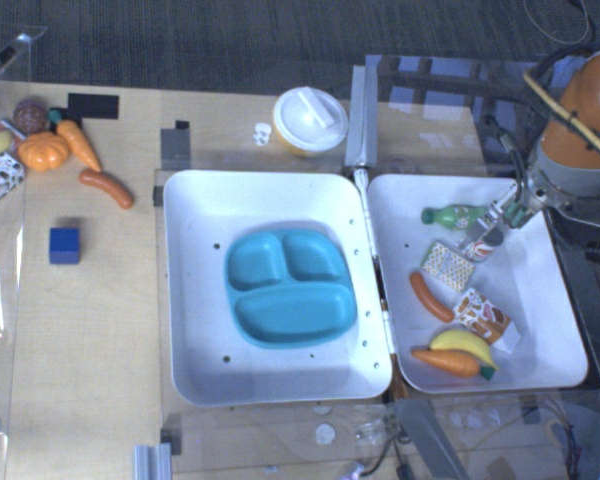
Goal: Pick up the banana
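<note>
Banana [461,343] lies at right bin's [570,313] near edge, touching carrot [446,361]; jaws [488,230] hover near far edge, opening unclear.

Two smooth white plastic bins [180,268] sit on a pale matt wood-look bench [80,348]. The blue tray [290,286] and yellow banana [460,342] look like smooth plastic.

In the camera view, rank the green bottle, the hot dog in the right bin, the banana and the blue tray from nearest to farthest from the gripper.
From the gripper:
1. Green bottle, just left of it, in the right bin.
2. Hot dog, lower left in the same bin.
3. Banana, near the bin's front edge.
4. Blue tray, in the left bin.
</note>
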Robot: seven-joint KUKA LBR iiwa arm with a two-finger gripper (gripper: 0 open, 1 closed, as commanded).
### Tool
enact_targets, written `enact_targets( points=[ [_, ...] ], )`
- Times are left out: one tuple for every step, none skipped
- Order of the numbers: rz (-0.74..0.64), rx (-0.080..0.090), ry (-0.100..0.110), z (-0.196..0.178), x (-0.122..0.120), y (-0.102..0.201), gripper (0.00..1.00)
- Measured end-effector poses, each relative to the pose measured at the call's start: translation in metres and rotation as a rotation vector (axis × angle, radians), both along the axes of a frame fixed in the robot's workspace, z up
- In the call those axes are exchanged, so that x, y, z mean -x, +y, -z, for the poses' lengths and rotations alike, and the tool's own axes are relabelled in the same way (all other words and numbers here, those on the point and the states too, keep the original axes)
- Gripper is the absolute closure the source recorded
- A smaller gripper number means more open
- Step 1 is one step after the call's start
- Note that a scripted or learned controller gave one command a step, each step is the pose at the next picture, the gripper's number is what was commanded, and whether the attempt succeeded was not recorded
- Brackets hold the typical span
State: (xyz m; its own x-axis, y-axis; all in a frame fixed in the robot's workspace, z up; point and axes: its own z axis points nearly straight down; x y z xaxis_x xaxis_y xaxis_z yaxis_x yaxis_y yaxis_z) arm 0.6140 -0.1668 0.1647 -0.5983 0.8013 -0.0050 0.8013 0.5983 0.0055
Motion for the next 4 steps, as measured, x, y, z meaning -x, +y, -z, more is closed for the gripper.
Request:
enact_targets(
  points=[
    [-0.228,0.002,-0.003,-0.004,-0.057,0.030,0.00],
    [-0.552,0.004,-0.001,0.015,-0.049,0.008,0.00],
    [-0.794,0.005,-0.003,0.036,-0.046,0.078,0.00],
    [-0.868,0.007,-0.001,-0.025,0.026,0.029,0.00]
  ],
)
